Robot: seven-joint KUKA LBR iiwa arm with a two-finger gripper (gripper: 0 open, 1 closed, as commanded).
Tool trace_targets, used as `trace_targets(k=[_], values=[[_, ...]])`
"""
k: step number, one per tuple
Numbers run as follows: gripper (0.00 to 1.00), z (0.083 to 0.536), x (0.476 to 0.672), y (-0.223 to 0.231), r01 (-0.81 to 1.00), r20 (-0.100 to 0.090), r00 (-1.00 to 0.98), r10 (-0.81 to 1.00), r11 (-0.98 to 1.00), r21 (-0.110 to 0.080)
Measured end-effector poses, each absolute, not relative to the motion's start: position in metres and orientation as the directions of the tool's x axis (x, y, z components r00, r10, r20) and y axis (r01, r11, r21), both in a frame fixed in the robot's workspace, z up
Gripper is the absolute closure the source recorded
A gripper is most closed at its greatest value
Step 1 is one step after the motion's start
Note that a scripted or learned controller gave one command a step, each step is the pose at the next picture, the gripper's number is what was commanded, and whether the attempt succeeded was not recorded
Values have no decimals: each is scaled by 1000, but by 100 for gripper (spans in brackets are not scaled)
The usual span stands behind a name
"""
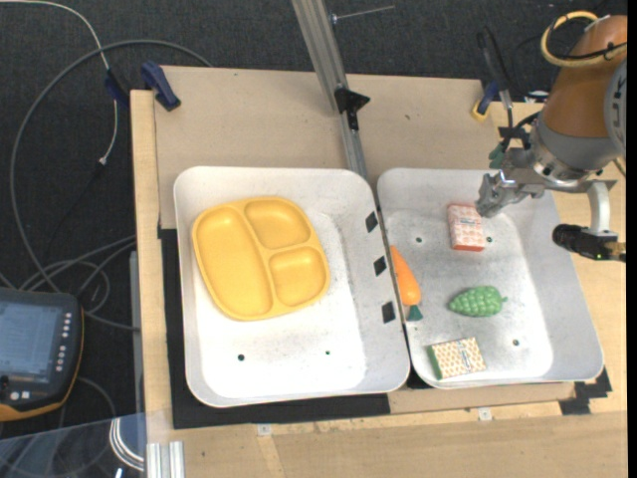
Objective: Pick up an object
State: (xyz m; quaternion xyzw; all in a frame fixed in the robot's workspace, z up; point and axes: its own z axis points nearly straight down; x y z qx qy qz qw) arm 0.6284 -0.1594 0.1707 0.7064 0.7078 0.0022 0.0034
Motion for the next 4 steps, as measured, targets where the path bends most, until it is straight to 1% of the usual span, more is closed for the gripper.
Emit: trace_targets(k=[1, 2, 3, 4], values=[[100, 213, 630, -159, 1000, -2, -1, 1000, 1, 7], [100, 223, 644, -108, 1000, 2, -6, 1000, 6, 3], [100, 214, 647, -53, 1000, 3, -7, 1000, 7, -2], [100, 213, 645, -4, 1000, 3, -6, 1000, 6, -2]])
